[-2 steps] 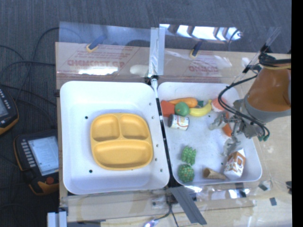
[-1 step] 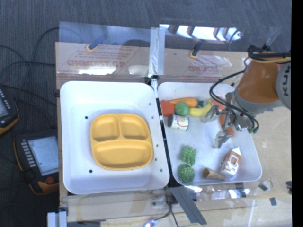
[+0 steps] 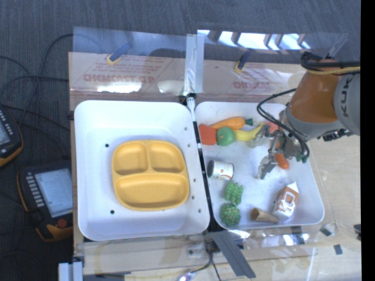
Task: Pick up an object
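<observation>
1. The arm, grey with an orange band, reaches in from 3 o'clock and hangs over the upper right part of the right bin.
2. The hand points down toward the bin floor; whether it is released or clenched I cannot tell, and nothing is plainly seen held in it.
3. A small orange-red piece lies just beside the hand, at its 3 o'clock; whether they touch cannot be told.
4. Along the bin's 12 o'clock side lie a carrot, a red block, a green round fruit and a banana, close together in a row.
5. A small white can lies on its side near the bin's 9 o'clock wall.
6. Two green broccoli-like pieces sit toward 7 o'clock: an upper floret and a lower floret.
7. A brown cone lies at 6 o'clock, touching or nearly touching a small carton at 5 o'clock.
8. The left bin holds a yellow divided plate in its middle.
9. Both bins rest side by side on the bench.
</observation>
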Controlling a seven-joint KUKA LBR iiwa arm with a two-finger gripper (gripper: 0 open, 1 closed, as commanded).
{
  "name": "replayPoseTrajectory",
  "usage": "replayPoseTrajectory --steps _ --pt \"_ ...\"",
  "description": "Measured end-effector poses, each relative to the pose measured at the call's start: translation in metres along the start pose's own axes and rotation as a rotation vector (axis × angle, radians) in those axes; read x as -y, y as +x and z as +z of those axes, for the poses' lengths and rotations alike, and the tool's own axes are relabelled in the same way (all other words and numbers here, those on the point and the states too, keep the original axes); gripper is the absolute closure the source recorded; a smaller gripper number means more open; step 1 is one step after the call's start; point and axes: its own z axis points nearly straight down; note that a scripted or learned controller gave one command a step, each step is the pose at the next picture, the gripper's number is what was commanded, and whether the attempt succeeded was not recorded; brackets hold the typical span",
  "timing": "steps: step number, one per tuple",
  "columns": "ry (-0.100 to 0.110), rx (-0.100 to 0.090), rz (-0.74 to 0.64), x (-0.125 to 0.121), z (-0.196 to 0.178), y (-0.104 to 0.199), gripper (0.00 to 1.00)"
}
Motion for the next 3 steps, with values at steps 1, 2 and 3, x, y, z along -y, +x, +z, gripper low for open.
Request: replayPoseTrajectory --steps 1,2,3 --pt "0.002 0.002 -0.036 0.045 -0.002 0.096 0.0" --pt "0.006 0.007 -0.038 0.044 -0.013 0.093 1.0" --pt "0.006 0.007 -0.038 0.044 -0.013 0.093 0.0"
